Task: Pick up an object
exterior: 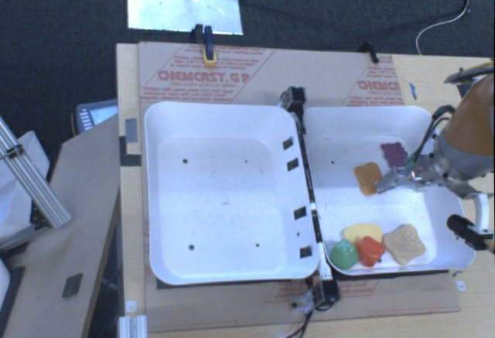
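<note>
The right bin (340,128) holds several small items. An orange piece (367,176) lies near its middle, with a purple piece (394,151) just behind it. Along the front wall sit a green ball (343,254), a red piece (371,250), a yellow piece (362,233) and a tan bread-shaped piece (404,243). My gripper (384,184) reaches in from the right, its tip low at the orange piece's right edge. The arm (472,135) rises behind it at the bin's right side.
The left bin (224,197) stands beside the right one, parted by a ridge with black clips (300,213). A cardboard sheet (232,73) lies under both bins. A yellow clamp (207,46) sits at the back edge.
</note>
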### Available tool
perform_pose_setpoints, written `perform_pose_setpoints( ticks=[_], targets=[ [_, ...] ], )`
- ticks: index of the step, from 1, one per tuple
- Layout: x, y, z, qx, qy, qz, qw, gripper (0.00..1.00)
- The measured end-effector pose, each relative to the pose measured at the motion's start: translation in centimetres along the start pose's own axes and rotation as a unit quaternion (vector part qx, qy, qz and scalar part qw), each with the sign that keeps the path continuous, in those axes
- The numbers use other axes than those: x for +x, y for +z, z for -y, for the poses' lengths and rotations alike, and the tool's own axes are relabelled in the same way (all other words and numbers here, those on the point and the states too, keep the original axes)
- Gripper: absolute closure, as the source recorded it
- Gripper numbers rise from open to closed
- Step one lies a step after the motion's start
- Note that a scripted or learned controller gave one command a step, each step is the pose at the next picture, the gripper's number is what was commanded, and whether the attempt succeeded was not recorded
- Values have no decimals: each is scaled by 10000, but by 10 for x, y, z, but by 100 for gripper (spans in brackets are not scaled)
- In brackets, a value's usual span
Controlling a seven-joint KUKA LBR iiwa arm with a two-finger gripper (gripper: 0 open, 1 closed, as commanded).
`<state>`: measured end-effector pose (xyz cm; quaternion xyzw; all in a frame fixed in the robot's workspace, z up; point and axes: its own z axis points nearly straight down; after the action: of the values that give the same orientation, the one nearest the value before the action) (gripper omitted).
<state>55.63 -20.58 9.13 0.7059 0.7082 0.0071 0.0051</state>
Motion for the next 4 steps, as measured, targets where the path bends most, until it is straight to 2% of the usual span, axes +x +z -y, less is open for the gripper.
perform_pose_setpoints(
  ticks=[1, 2, 3, 4],
  targets=[
    [-2, -12, -1, -26, -4, 39, 10000, 100],
    [-1, 2, 57, 12, 15, 34, 10000, 100],
    [35, 2, 32, 36, 6, 57, 10000, 100],
    [76, 3, 65, 15, 2, 43, 10000, 100]
  ],
)
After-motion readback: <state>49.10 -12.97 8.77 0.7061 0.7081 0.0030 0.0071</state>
